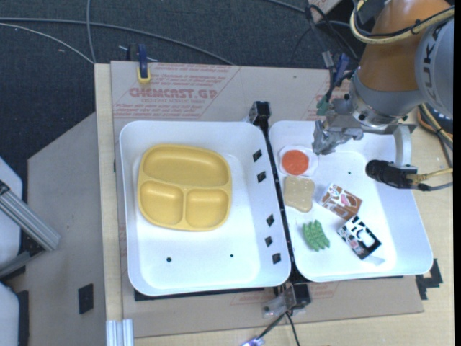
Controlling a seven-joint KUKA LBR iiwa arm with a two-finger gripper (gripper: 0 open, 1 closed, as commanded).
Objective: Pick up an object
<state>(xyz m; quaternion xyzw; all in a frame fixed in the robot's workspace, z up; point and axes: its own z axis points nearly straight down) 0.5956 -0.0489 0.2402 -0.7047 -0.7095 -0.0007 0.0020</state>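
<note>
The right bin [403, 222] holds a round orange-red piece [294, 161], a pale beige slice [300, 193], a green leafy piece [315, 234], a brown and white packet [341, 201] and a black and white packet [359, 238]. My gripper [322, 144] hangs at the bin's far left part, just right of the orange-red piece and slightly above it. Nothing shows between its fingers. The arm's orange band and grey wrist rise behind it to the upper right.
The left bin [137, 215] holds a yellow three-compartment tray [185, 187]. A black clip rail [268, 193] runs between the bins. A black cylinder [389, 172] juts in over the right bin's far right side. Cables lie on the dark floor behind.
</note>
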